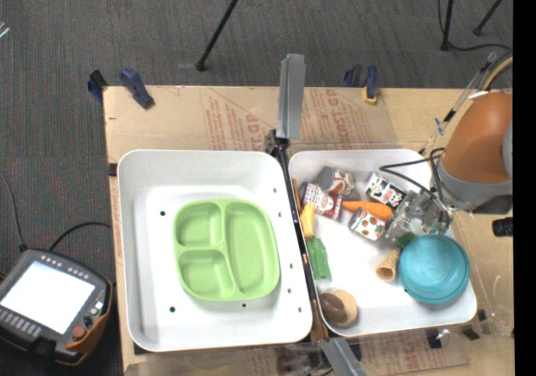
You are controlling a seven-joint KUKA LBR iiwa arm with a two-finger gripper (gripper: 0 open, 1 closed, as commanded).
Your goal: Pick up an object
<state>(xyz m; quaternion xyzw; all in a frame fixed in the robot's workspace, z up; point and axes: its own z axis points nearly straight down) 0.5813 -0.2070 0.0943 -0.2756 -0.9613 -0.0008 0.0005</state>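
The right bin (368,320) is where all the clutter sits. Starting at its near edge, at about 7 o'clock there's a brown round thing (340,306) – hard to say exactly what it is. Over at 4 o'clock a teal bowl (433,269) takes up that corner, with a tan cone (387,265) touching its left rim. Along the left wall lies a green veggie-looking piece (318,258), with a yellow piece (308,219) just above it.

Around the middle and toward 12 o'clock is a cluster of small printed cartons (333,190), an orange carrot (368,208) lying between them, and another little carton (368,224) just below it.

The gripper (416,219) hangs low at roughly 3 o'clock in that bin, right by the bowl's upper left rim and beside the cartons. The fingers are too blurry and tangled-looking to read, so how far they're spread or whether anything's between them – can't tell.

The left bin (138,198) holds a green divided plate (226,249) sitting about dead center.
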